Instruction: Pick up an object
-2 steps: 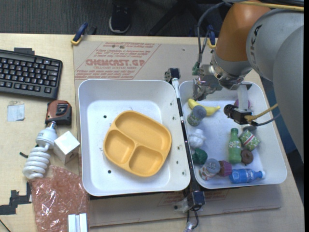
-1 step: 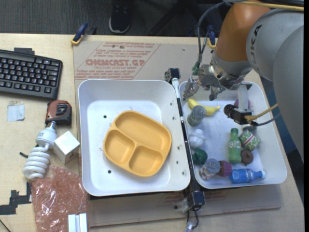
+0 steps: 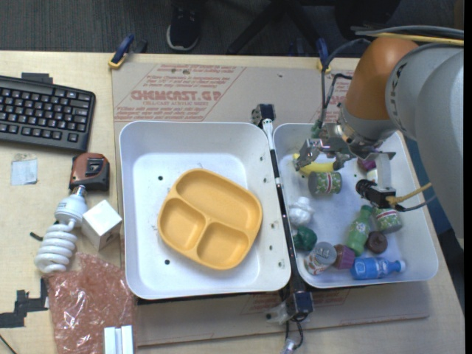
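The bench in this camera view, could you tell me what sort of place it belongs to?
Probably a robotics lab: a grey arm over two white bins, a keyboard beside them.

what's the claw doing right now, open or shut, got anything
claw: low in the right bin, over a yellow object and a can; open or shut cannot be told.

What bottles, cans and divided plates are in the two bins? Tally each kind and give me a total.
Bottles: 2 (green, blue)
Cans: 2
Divided plates: 1
Total: 5
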Action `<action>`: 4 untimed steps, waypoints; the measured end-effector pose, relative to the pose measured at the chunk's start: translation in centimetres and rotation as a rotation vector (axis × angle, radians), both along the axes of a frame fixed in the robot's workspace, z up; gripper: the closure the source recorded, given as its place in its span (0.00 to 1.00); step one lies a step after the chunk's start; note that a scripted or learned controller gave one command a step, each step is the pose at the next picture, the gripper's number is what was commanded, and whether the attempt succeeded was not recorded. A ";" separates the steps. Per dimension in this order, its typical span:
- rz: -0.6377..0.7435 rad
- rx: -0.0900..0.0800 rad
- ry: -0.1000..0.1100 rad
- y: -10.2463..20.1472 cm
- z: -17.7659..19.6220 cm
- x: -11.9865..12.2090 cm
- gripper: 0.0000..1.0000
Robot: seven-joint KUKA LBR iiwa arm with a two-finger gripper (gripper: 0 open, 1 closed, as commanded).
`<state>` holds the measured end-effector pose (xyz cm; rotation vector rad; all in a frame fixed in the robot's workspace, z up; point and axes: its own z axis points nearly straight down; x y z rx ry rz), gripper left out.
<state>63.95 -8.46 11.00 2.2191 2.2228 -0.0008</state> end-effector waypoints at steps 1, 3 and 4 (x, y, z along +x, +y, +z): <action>0.002 0.000 -0.001 -1.2 -1.7 2.0 0.00; 0.001 0.000 0.000 6.2 8.2 2.0 1.00; 0.001 0.000 0.000 6.2 8.2 2.0 0.00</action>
